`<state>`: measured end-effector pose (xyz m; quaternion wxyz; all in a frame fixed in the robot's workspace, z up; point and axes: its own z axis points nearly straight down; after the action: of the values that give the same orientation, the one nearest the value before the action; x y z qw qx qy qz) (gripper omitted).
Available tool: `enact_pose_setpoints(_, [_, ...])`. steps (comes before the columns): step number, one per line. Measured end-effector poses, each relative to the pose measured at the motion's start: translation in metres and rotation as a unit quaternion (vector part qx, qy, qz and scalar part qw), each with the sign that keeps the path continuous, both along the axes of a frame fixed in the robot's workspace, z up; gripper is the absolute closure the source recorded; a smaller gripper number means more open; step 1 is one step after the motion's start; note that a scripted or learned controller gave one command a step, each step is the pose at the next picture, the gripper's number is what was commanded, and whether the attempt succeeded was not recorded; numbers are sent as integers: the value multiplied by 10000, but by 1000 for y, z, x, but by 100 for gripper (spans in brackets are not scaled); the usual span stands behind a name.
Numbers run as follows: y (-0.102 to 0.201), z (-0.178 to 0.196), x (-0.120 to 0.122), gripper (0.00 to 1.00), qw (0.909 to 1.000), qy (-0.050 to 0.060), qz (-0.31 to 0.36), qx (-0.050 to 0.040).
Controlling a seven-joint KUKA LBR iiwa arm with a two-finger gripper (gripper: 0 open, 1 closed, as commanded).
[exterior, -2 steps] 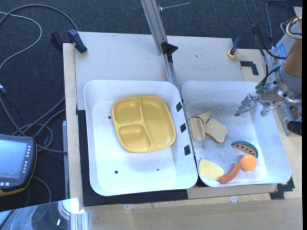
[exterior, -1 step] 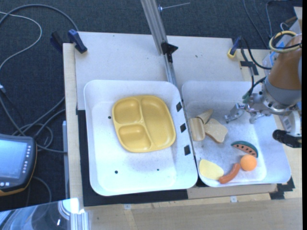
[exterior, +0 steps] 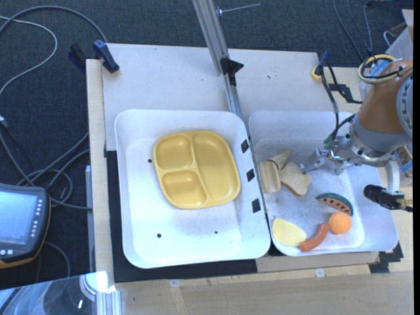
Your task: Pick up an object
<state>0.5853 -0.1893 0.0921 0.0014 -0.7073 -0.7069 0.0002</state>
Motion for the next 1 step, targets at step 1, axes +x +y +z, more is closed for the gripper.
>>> enact_pose_setpoints(1, [0, 14, 2, 100, 10000, -28, 9, -6])
